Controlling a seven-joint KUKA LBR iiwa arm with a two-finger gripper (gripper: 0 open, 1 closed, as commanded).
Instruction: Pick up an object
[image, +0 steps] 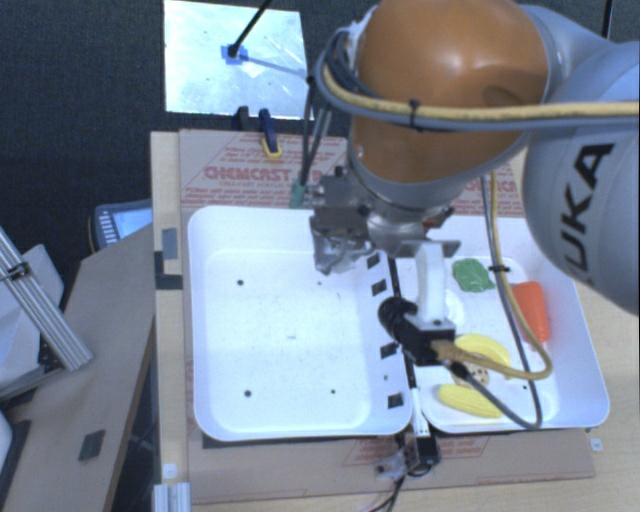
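We are looking at the shallow white plastic left bin (215, 300) sitting on the bench. Over its far right corner the grey metal two-finger gripper (335, 255) is hanging, and we cannot tell whether it is released or clenched. In the shallow white right bin (590, 395), a yellow oblong piece (468, 400) is lying near the front and a green rounded lump (472, 275) toward the back. A yellow banana-shaped toy (483, 350) is lying between them, and an orange carrot-shaped piece (532, 310) is resting further right.

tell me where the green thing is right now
In the camera view the green object lies in the right bin, toward its far side, just left of the orange object and beyond the yellow pieces.
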